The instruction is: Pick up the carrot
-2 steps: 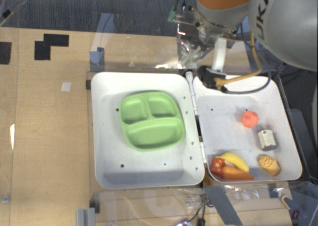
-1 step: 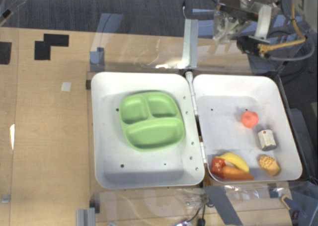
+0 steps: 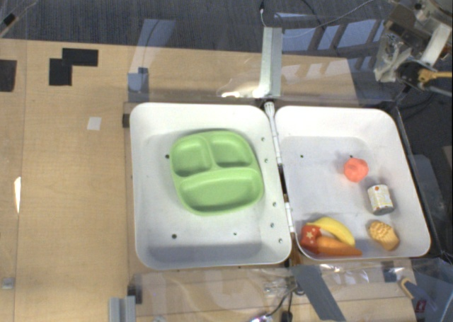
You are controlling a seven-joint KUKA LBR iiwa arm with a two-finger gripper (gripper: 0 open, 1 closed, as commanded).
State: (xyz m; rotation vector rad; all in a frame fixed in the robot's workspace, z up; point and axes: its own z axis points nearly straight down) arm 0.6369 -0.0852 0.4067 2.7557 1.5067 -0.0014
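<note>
The orange carrot lies flat in the right bin's front left corner, close to the front wall. A yellow banana touches it just behind, and a red fruit sits at its left end. The gripper hangs beyond the right bin's far right corner, outside the bin and far from the carrot.
Also in the right bin are a round orange-red fruit, a small can and a tan bread-like piece. The left bin holds a green divided plate. A metal post stands behind the bins.
</note>
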